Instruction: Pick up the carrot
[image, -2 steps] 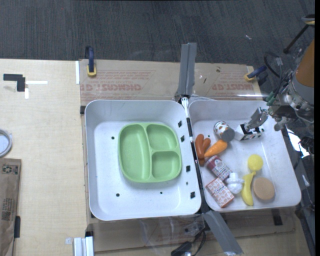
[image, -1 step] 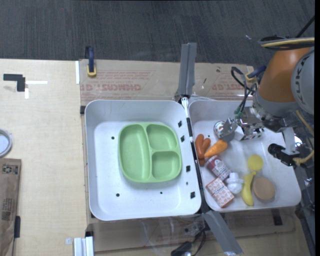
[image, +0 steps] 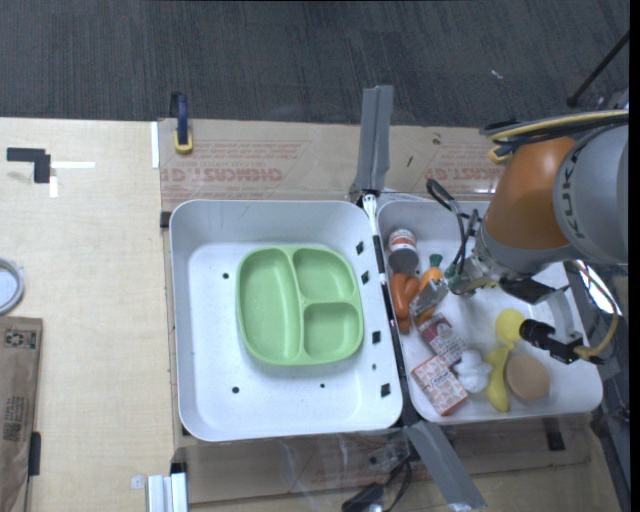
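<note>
Nearest the lens, at about one o'clock in the view, bulks the arm's orange band (image: 535, 195), with grey housing beyond it at two o'clock. Below it the arm reaches down and toward nine o'clock into the right bin (image: 590, 402), ending in the gripper (image: 432, 297) near that bin's nine-o'clock wall.

The carrot (image: 403, 297) lies in the right bin, just beside the divider between the two bins, at roughly three o'clock from the picture's centre. The gripper sits touching or just over the carrot's three-o'clock side; a second small orange patch shows at the gripper's twelve o'clock. Whether the fingers are spread or pressed together cannot be told, since the metal tip is small and cluttered.

At twelve o'clock from the carrot stands a small can (image: 402, 247). At five o'clock from it lie red-and-white packets (image: 440, 372), then a white crumpled item (image: 473, 372), a yellow banana-like piece (image: 503, 352) and a tan round object (image: 527, 378) toward the bin's four-o'clock corner.

The left bin (image: 200, 330) holds a green three-compartment plate (image: 265, 300), lying flat near its middle.
</note>
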